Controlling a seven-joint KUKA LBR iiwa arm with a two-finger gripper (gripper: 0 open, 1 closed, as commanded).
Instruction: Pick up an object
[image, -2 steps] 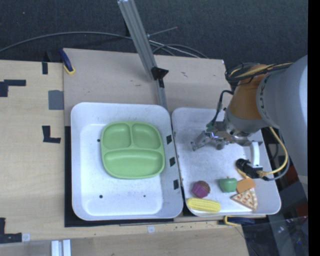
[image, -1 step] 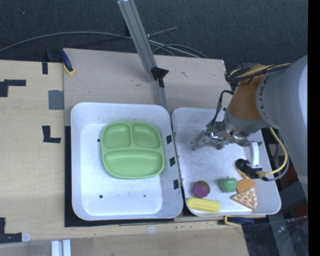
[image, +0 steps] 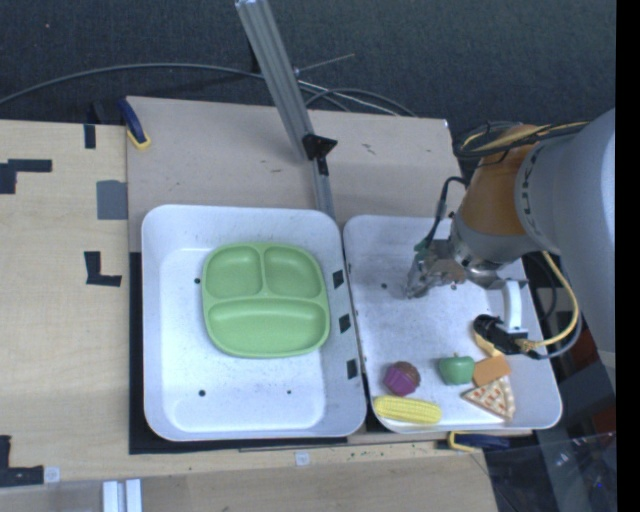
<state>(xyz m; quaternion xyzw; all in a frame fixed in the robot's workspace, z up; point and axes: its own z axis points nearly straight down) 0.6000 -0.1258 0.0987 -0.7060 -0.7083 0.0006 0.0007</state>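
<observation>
Corn cob (image: 407, 409) lies along the right bin's (image: 380, 250) near edge, long axis left-right, with 4 other toy foods beside it. My gripper (image: 425, 277) hangs over bare floor, well behind them; finger state I cannot tell.

I see the pincer (image: 420, 282) low over the upper part of the right bin (image: 385, 250), with nothing between its fingers as far as I can make out; their spread is too small to tell. Well below it, along the bin's near edge, lie a purple ball (image: 403, 378), a green apple (image: 456, 369), a corn cob (image: 407, 409) and a pizza slice (image: 491, 399), all apart from the pincer. Off to its left, in the left bin (image: 170, 400), sits a green divided plate (image: 266, 300). The grey arm (image: 560, 190) with its orange band reaches in from the pincer's right.
</observation>
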